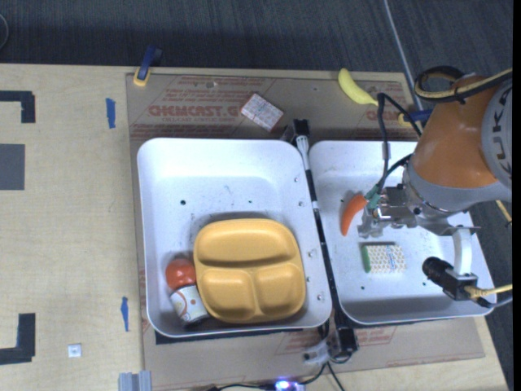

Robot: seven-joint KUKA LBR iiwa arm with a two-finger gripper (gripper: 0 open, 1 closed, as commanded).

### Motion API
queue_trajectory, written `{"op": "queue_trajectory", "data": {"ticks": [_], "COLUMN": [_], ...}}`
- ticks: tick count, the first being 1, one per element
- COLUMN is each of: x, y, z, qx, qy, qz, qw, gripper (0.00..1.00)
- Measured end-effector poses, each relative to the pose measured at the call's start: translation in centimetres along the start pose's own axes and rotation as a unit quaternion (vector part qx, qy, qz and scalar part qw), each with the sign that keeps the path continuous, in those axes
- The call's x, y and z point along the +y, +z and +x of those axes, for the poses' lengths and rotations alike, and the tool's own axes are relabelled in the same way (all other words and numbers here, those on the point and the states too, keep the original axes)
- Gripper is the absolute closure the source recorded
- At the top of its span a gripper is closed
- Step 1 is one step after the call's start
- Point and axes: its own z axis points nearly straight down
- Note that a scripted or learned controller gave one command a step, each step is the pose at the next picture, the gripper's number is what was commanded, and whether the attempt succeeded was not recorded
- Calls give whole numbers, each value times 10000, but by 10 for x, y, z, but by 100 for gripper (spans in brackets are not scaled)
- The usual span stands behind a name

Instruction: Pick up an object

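— Well, what lay nearest in the left bin [155, 218]?
— A yellow tray [248, 267], a small red-and-white object [184, 287] beside it.
— And the right bin [342, 300]?
— A green-dotted card [383, 258], then an orange carrot [352, 211] just beside the claw [381, 217].
— Gripping?
— Couldn't tell.

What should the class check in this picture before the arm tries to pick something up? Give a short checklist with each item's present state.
1. Gripper is over the right bin: ok.
2. Something lies near it: ok, orange carrot and small patterned pack.
3. Gripper holds nothing yet: cannot tell.
4. Carrot lies apart from the pack: ok.
5. Yellow tray and the small ball beside it sit in the left bin: ok.
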Motion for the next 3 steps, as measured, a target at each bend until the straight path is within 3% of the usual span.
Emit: {"op": "queue_trajectory", "data": {"ticks": [1,2,3], "x": [0,-5,-28], "y": [0,81,107], "z": [0,-48,-40], "qx": [1,0,-4], "qy": [-5,-3,-8], "qz": [-2,-3,-33], "qw": [10000,10000,10000], "gripper": [0,0,0]}}
